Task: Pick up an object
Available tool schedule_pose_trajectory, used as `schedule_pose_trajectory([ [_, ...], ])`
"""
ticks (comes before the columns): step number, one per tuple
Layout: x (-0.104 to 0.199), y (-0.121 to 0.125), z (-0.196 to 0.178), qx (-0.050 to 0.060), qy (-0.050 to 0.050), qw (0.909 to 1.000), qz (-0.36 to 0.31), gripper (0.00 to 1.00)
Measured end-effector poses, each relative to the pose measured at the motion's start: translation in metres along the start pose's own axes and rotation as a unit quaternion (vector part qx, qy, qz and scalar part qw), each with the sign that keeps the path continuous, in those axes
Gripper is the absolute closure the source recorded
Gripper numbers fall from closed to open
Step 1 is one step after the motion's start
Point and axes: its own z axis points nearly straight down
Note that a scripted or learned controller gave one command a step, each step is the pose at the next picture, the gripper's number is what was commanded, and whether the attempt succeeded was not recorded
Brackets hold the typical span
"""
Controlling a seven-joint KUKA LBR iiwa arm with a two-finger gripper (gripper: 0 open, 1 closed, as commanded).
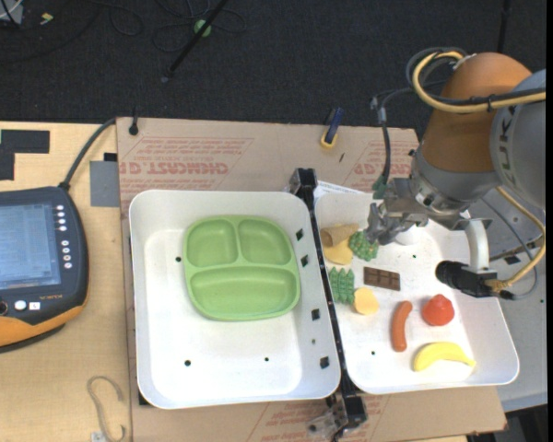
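Your gripper (380, 231) hangs low in the right bin (498, 362), and you cannot tell whether it is released, clenched or grasping. The green toy (362, 244) sits right at its tip, touching or just under it; the chocolate bar (382, 278) lies just beyond. This looks like the grasp step. Next, you need a firm close on the green toy, then a straight lift.
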Motion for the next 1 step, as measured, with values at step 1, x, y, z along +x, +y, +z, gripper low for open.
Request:
schedule_pose_trajectory([
  [1,-0.0011,-0.0104,0.0007,0.001,0.0,1.0,0.002,1.0],
])
